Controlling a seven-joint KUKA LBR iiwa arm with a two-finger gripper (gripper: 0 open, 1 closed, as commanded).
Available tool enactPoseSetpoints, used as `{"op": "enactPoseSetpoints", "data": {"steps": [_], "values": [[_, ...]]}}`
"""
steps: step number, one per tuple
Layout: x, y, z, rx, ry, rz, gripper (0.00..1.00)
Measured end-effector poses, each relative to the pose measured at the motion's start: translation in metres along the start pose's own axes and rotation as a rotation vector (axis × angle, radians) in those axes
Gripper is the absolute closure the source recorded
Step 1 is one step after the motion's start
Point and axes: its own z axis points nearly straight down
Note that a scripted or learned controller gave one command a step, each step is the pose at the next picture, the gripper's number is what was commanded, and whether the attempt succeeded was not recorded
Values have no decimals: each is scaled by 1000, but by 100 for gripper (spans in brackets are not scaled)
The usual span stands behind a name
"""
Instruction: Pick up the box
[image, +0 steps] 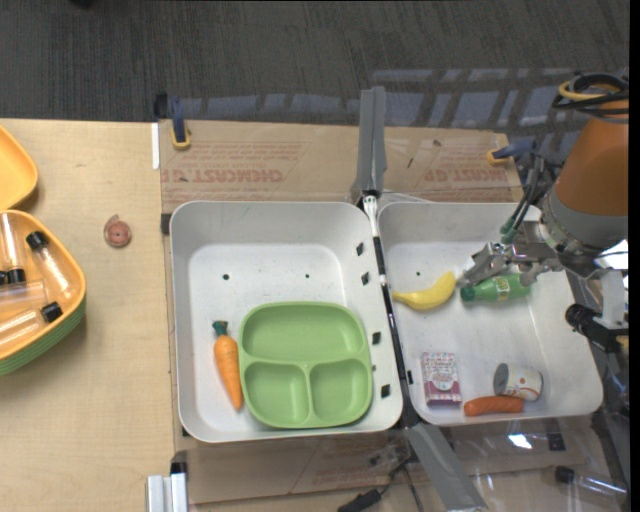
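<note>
Cardboard sheets cover the bench under two white bins, with dark carpet at the far side. At the near edge of the right bin (565, 400) lies a red sausage-shaped piece (493, 405), touching a small tipped can (517, 381) just beyond it. The box (440, 379), pink and white with a printed face, lies flat just left of them, near the bin's left wall. In the near half of the left bin (200, 250) sits a green plate (304, 364) with three compartments, and a carrot (228, 366) lies along its left side, leaf end pointing far. Further back in the right bin a banana (426, 294) lies near the divider, and a green bottle (496, 289) lies on its side just right of it. The gripper (487, 266) hangs over the bottle's left end, well apart from the box; I cannot tell how wide it stands. On the left bench, a yellow tray (62, 258) holds clear vials (28, 283) with black caps.
</note>
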Motion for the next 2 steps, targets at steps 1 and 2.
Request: {"op": "enactPoseSetpoints", "data": {"steps": [1, 2], "values": [[28, -24, 98, 1, 0, 147, 0], [22, -80, 100, 0, 1, -137, 0]]}}
